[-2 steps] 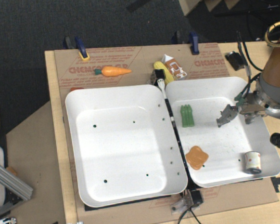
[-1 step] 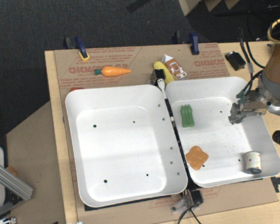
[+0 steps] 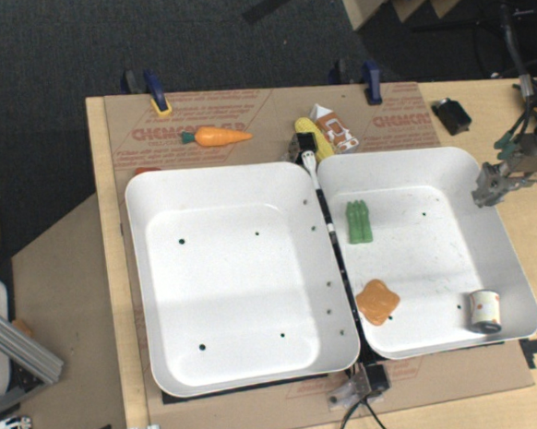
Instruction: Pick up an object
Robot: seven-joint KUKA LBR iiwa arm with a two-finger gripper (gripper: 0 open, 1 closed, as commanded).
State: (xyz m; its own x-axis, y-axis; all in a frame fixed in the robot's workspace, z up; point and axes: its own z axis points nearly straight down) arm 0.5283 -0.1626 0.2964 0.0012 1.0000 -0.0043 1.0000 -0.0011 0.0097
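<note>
Claw point(image 3: 490, 187) sits at the right rim of the right bin point(image 3: 492, 228), near its far corner; the arm is cut off by the frame edge. Can't tell its state: the claw is small, dark and tangled-looking.

Candidates, all in the right bin:
- green block point(image 3: 359, 223): near the left wall, long axis running far-to-near, well apart from the claw, straight across the bin floor to its left.
- orange piece point(image 3: 378, 301): near-left area, close to the divider.
- small can point(image 3: 484, 311): near-right corner, on its side, touching or just off the wall. Probably nearest, along the same right rim toward the near edge.

The left bin point(image 3: 163, 291) holds none of them. A carrot point(image 3: 218, 137) and a yellow item point(image 3: 313, 136) lie on the counter point(image 3: 115, 267) beyond the bins' far edges. What the yellow item is: unclear.
</note>
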